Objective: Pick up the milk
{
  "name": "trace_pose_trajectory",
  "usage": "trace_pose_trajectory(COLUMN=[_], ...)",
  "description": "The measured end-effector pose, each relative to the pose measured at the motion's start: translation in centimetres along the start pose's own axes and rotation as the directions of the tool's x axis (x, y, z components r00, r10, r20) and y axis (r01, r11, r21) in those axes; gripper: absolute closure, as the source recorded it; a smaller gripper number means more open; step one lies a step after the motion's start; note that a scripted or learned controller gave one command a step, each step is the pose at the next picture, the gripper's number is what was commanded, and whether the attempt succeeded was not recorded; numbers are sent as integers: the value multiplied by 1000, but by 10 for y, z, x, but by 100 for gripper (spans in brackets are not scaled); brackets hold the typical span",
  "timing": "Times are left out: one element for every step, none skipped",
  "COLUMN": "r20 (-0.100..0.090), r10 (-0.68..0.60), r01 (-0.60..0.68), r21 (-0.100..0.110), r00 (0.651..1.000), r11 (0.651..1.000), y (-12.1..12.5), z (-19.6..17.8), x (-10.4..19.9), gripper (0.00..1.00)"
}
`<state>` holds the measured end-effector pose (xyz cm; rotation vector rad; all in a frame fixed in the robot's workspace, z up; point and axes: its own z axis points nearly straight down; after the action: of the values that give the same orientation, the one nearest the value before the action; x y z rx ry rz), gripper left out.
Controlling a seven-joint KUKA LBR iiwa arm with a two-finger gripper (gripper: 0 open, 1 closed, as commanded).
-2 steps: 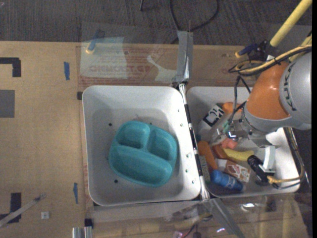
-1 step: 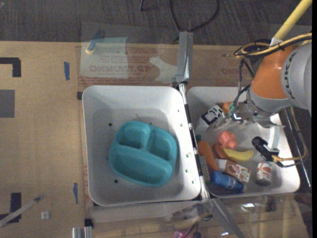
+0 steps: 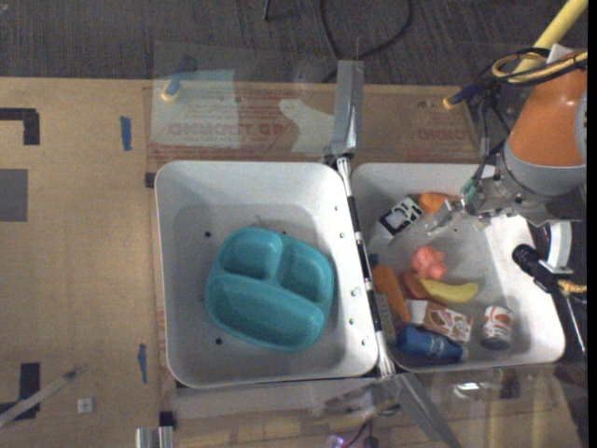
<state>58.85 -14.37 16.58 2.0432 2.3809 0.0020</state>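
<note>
The milk (image 3: 401,217) is a small white carton with black cow patches. It lies on its side at the upper left of the right bin (image 3: 546,343), close to the wall between the bins. My gripper (image 3: 454,210) hangs low over the upper middle of that bin, just right of the milk, with nothing visibly held. An orange piece (image 3: 433,200) lies between the carton and the gripper, partly hidden by it. The grey arm with its orange band (image 3: 550,129) comes in from the upper right.
Below the milk, the right bin holds a pink toy (image 3: 429,262), a banana (image 3: 451,291), a carrot (image 3: 390,293), a brown-and-white box (image 3: 449,323), a blue bottle (image 3: 428,344) and a can (image 3: 497,327). A teal divided plate (image 3: 270,287) lies in the left bin (image 3: 177,194).
</note>
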Motion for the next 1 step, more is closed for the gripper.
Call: trace_pose_trajectory(r20=[1], r10=[-69], r01=[69], r21=[-4], r00=[998], r11=[998], y=[39], z=[78], x=[1], gripper=[0])
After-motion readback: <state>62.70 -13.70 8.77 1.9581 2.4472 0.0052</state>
